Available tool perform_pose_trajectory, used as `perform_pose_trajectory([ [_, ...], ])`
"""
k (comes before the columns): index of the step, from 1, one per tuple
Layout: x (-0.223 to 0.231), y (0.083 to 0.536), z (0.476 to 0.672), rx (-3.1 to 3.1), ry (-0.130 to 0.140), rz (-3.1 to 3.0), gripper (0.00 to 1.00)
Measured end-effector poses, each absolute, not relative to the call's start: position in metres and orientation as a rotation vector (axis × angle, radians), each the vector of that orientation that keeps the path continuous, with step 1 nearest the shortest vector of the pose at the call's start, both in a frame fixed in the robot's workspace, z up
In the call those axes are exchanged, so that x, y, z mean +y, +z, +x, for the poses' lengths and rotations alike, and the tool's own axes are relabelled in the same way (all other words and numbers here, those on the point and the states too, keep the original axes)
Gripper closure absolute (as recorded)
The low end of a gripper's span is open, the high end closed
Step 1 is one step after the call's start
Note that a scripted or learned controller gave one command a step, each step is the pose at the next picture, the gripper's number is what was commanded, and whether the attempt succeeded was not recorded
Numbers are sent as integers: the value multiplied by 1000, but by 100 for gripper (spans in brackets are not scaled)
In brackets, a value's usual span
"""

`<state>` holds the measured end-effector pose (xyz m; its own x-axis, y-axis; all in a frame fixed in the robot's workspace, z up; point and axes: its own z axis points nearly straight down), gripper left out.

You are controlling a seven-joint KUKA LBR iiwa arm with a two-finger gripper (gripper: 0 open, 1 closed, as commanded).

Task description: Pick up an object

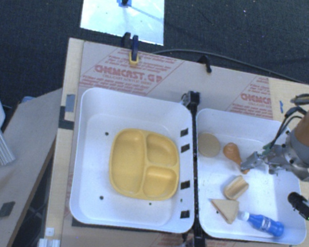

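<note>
Dark carpet surrounds a pale wooden bench [62, 134] topped with a protective sheet printed in red lettering, and on it two shallow white bins sit side by side, joined along a black clipped seam so objects can be moved from one to the other. In the left bin [87, 196] lies a yellow divided plate [145, 164], smooth moulded plastic with three rounded compartments, resting flat near the bin's centre. The right bin [224, 125] carries the loose pickings: a flat, matte beige disc [209, 145] at about ten o'clock in the bin, an orange-brown drumstick-shaped toy [232, 153] just to its three o'clock side, a tan bread-roll-like piece [236, 188] near the centre, a pale wedge [225, 209] like a sandwich half at six o'clock, and a small blue bottle with a white cap [262, 224] lying on its side at about five o'clock, touching or nearly touching the wedge. The grey arm with its orange band enters from three o'clock, and the gripper [251, 163] hangs low by the narrow end of the drumstick, just above the roll; I judge it is lining up on one of those two. Whether the tool is spread or closed, I cannot tell, and nothing is visibly caught in it.
</note>
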<state>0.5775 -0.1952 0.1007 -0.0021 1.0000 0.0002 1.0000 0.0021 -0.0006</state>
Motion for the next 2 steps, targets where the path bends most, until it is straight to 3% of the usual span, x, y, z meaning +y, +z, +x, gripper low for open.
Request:
perform_pose_trajectory([
  [1, -196, 114, 579, -2228, -3, -2222, 100],
  [2, -198, 158, 579, -2228, -4, -2222, 100],
])
